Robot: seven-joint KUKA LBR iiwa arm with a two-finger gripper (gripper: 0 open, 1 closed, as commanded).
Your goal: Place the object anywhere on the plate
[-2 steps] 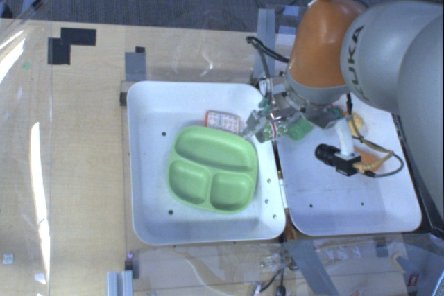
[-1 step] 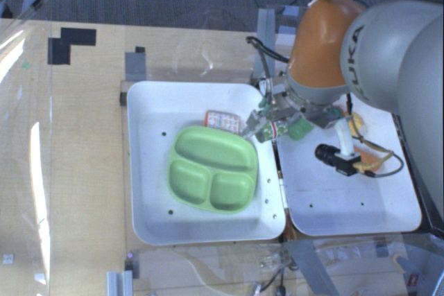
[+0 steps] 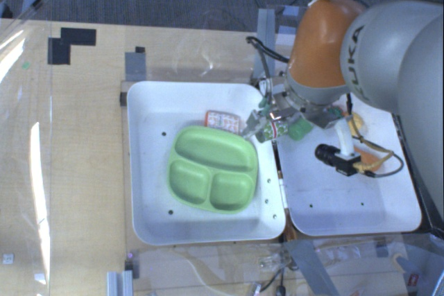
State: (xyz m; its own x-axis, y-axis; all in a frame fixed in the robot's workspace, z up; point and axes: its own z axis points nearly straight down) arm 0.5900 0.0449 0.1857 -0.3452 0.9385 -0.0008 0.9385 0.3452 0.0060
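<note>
A green plate (image 3: 211, 170) with three compartments lies in the left bin (image 3: 149, 149). A small red and white packet (image 3: 222, 121) lies flat in that bin, touching the plate's far edge. My gripper (image 3: 262, 127) hangs over the wall between the two bins, just off the plate's far right corner and right of the packet. A small green thing (image 3: 300, 129) shows right beside the gripper on its right side, partly hidden by the wrist. I cannot make out whether it is held or lies in the right bin (image 3: 361, 208).
In the right bin, an orange piece (image 3: 375, 160) and a yellowish piece (image 3: 356, 123) lie near the far right. The grey arm (image 3: 395, 45) with its orange band covers the far right of that bin.
</note>
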